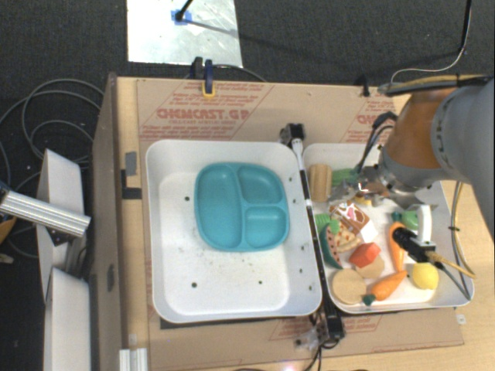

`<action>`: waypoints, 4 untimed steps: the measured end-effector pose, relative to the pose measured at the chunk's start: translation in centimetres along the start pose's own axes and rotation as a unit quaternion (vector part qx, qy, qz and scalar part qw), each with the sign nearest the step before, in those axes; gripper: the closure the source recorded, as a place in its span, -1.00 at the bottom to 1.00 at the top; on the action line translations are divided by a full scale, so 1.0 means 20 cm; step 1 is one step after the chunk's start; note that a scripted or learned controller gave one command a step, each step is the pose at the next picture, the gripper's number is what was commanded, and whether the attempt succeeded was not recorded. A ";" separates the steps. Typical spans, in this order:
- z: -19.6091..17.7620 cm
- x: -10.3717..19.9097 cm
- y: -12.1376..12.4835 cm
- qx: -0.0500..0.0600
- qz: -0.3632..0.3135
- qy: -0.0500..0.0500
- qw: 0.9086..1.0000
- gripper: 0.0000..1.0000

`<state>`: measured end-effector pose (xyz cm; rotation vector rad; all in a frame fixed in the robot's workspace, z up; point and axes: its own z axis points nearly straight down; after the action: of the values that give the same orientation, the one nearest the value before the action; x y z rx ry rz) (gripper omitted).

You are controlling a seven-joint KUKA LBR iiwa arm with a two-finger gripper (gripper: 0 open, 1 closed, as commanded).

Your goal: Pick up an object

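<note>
Toy food crowds the right bin (452, 304): a carrot (384, 286) and a lemon (424, 275) near its front rim, a red piece (364, 254) behind them, a tan cylinder (319, 181) at the back left. Beside it, the left bin (166, 284) holds a teal divided plate (240, 206). Over the right bin's rear hangs the gripper (370, 190), just above the pile; whether it is apart or together, I cannot tell.

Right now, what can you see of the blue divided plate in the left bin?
The blue plate is teal, looks like smooth plastic, rounded-rectangular, with three compartments: one tall on its left, two smaller on its right. It lies flat, upright, slightly rotated, in the upper middle of the left bin, on its floor. Nothing sits in it.
</note>
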<state>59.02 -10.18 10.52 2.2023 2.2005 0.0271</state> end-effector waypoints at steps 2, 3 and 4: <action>-0.03 -0.46 0.18 0.015 0.002 0.001 1.000 -1.00; 0.10 -0.10 0.04 0.013 -0.004 0.002 1.000 -1.00; 0.10 -0.08 -0.09 0.017 -0.001 0.004 1.000 -1.00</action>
<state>57.21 -11.82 8.41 2.2216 2.2231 -0.0010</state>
